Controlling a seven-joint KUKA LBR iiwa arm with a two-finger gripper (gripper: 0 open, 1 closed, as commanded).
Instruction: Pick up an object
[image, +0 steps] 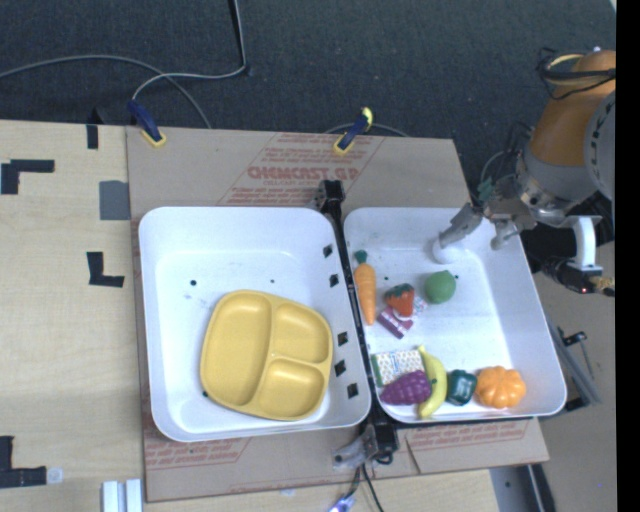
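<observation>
I log, big to small: two shallow white plastic bins, left bin (170, 300) and right bin (520, 330), set side by side so picks stay contained. Yellow three-compartment plastic plate (266, 354) lies flat in left bin. Grey arm w/ orange band (570, 110) reaches in from right; two-finger gripper (475, 235) hangs over right bin's upper part, fingers spread, nothing btwn them. Candidates, all right bin: orange toy pumpkin (500, 386), orange toy carrot (365, 290) by divider, yellow toy banana (434, 380), purple toy grapes (404, 388), green ball (439, 286), nearest gripper, prob. easiest target.
</observation>
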